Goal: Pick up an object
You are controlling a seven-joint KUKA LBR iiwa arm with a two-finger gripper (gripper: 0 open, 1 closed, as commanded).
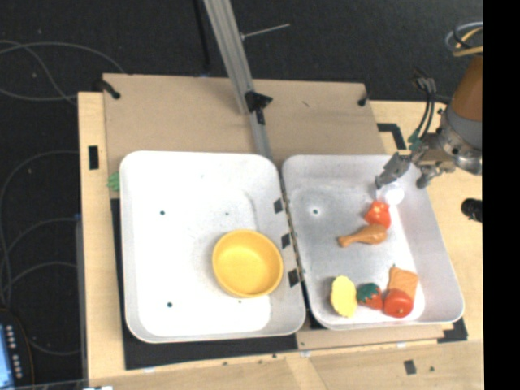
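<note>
Two shallow white plastic bins, left and right, faintly speckled, on a tan desk. Round yellow bowl. Small red-and-white object. Tan-orange drumstick-shaped toy. Yellow lumpy toy. Red tomato-like toy beside an orange block. Dark grey end effector.

Both white bins look like smooth matt plastic, the yellow bowl glossier, the bench dull board.

A round yellow plastic bowl sits near the left white bin's front right corner. In the right white bin, a red-and-white toy lies behind an orange drumstick-like piece; a yellow corn cob and what may be a tomato line its front edge.
</note>
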